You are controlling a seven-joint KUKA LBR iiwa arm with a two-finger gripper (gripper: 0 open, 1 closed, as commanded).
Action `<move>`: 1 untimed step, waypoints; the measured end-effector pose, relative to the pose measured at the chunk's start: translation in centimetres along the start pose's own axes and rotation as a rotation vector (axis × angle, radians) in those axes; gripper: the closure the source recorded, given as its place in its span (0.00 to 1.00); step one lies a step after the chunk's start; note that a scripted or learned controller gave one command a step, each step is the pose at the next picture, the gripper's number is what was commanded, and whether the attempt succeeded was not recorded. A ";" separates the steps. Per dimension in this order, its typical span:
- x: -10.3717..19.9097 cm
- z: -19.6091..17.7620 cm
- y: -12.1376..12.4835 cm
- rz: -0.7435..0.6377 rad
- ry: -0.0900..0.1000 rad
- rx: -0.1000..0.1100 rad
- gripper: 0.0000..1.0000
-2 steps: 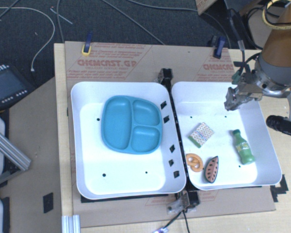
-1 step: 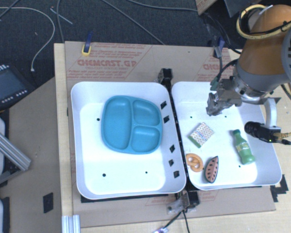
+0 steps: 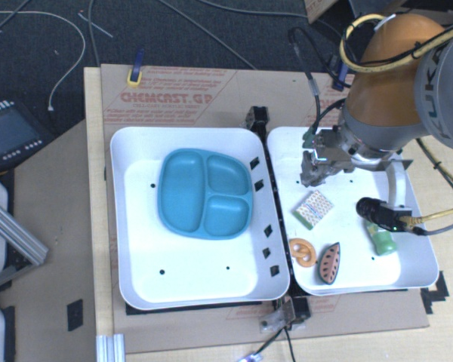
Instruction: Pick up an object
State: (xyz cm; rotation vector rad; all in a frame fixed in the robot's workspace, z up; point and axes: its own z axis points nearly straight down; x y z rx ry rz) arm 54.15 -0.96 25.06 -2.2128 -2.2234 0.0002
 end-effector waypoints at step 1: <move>5.5 0.0 -1.8 -0.001 0.000 0.000 1.00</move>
